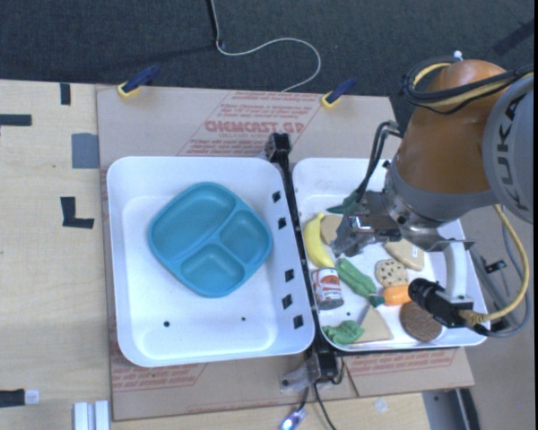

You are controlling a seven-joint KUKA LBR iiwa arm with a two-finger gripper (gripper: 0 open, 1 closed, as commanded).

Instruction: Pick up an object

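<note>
My claw (357, 231) hangs low over the right bin (316, 179), above the heap of play food; from this angle I cannot tell how it stands, nor whether anything is in it.

Two white bins sit side by side on the bench (36, 267). The left bin (125, 240) holds one thing: a blue plate (211, 238) with three compartments, lying flat near the middle.

In the right bin I count one banana (316, 241) just left of my claw, by the wall between the bins; one small can (328, 288) with a red label below the banana; one long green pod (356, 277) just below my claw; one green leafy piece (344, 332) at the near edge; one pale wedge (375, 327) beside it; one chip cookie (390, 271); one orange piece (395, 295) next to it; one tan piece (405, 256) above; and one dark brown round (420, 322) in the near right corner. They lie close together, several touching.
</note>
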